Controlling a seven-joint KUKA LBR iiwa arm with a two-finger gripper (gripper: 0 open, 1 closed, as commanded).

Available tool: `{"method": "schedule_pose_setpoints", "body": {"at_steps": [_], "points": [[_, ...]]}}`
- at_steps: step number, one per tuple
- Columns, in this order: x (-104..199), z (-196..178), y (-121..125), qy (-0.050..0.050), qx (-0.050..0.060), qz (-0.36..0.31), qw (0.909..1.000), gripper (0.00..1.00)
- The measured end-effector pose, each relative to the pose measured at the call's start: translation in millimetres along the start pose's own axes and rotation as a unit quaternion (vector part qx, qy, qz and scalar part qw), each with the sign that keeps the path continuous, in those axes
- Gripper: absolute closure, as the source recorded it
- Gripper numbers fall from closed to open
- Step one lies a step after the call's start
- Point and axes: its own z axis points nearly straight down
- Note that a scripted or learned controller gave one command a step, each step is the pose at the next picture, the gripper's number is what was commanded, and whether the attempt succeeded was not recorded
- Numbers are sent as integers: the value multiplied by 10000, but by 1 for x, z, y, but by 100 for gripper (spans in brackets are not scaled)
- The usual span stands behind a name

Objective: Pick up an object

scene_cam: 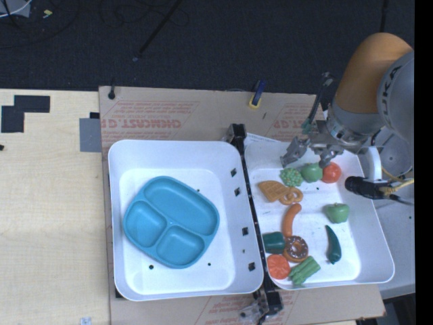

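Note:
My gripper (pixel 310 156) hangs over the back of the right bin (pixel 379 249), its fingers spread open and nothing held between them. Just in front of the fingertips a green ball (pixel 312 173) lies between a broccoli piece (pixel 291 177) and a red tomato (pixel 331 173). Further forward in the same bin are an orange croissant (pixel 272 190), a pretzel (pixel 293 197), an orange sausage (pixel 291 219), a green apple (pixel 337 212), a dark green pepper (pixel 333 244) and a donut (pixel 296 248).
The left bin (pixel 128 161) holds a blue divided plate (pixel 171 221). A black divider (pixel 245 202) runs between the bins. A teal piece (pixel 274 241), an orange-red piece (pixel 278 267) and a green piece (pixel 305 271) crowd the right bin's front. The arm's black cable part (pixel 365 187) overhangs the right wall.

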Motion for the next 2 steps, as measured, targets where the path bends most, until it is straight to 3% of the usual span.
{"method": "schedule_pose_setpoints", "body": {"at_steps": [1,2], "points": [[0,-9,3,-10,-76,-10,10000,0],[-4,52,-1,-8,-48,-8,10000,0]]}}
